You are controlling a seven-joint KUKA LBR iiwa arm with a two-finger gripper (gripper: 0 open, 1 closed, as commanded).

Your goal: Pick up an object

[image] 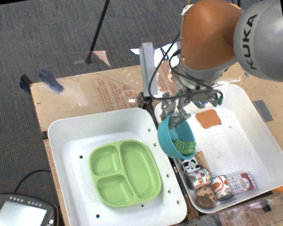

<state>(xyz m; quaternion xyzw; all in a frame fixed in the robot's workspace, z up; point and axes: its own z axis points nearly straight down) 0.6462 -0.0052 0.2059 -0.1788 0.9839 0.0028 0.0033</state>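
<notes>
A cardboard-covered worktop [73, 94] carries two shallow white bins side by side. The left bin [65, 139], in the lower left-centre of the frame, holds a light green divided plate [125, 172] lying flat in its middle, well apart from everything else.

The right bin [267, 147] holds the clutter. A teal bowl [175, 137] is tipped up on its edge against the bin's left wall, its open side facing right with something green and textured inside. It looks lifted, not resting flat, which suggests the hand has caught its rim. Just right of the bowl lies a flat orange piece [208, 118]. Along the bin's lower left corner sit a small black-and-white patterned carton [191, 165], a brown round item [204, 197], a small can [222, 187] and a red and white packet [242, 182], crowded together near the wall.

The grey arm [259, 43] reaches in from the upper right, its orange band [208, 30] bulging above the wrist, which points steeply down. The hand [176, 115] hangs at the bowl's upper rim. The metal fingers [169, 111] seem to pinch that rim, closed narrowly on it, though cables and glare blur the contact.
</notes>
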